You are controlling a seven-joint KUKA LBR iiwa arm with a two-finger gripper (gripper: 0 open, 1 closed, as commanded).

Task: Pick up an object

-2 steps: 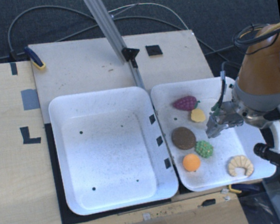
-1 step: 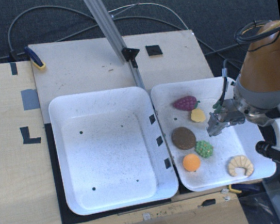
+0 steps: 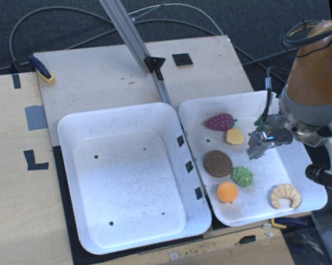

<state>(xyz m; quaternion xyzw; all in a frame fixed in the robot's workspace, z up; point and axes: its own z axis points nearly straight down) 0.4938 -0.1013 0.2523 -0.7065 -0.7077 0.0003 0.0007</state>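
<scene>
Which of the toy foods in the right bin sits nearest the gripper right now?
The small yellow piece, just left of the gripper; the purple grapes and green piece lie farther off.

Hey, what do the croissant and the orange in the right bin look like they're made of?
The croissant looks like molded plastic toy food: tan, matte, with ridged segments. The orange is evenly bright orange and smooth, so probably plastic or foam too, though this view leaves that open. Both lie in the right bin.
</scene>
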